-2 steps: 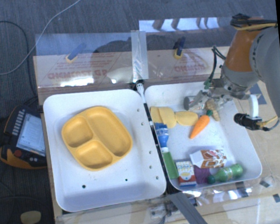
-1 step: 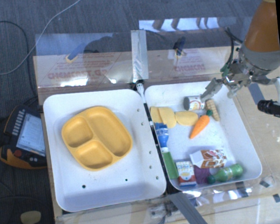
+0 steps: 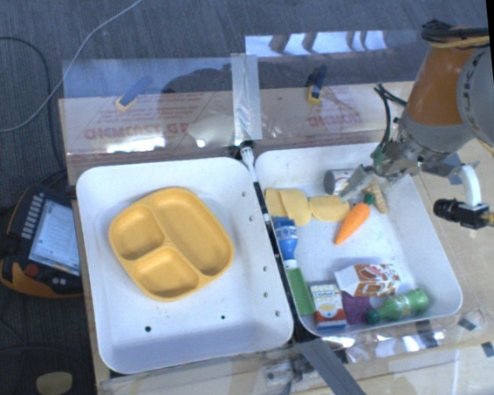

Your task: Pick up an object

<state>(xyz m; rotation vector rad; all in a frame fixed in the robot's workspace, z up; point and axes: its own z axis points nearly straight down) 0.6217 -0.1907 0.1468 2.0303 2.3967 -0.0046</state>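
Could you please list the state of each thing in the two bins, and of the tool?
Yellow divided plate: upright in the left bin, compartments bare.
Toy carrot: lying flat in the right bin, leafy end toward the tool.
Small can: on its side beside the tool.
Green bottle: lying down at the near wall.
Small carton: lying flat, near the front.
Tool: low in the right bin, finger state unclear.

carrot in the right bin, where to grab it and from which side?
Grip the carrot across its thick orange middle, coming straight down. It lies flat and slanted, green top up-right beside the gripper, tip down-left. Set the jaws across its long axis; bare bin floor on its lower-right side gives room.
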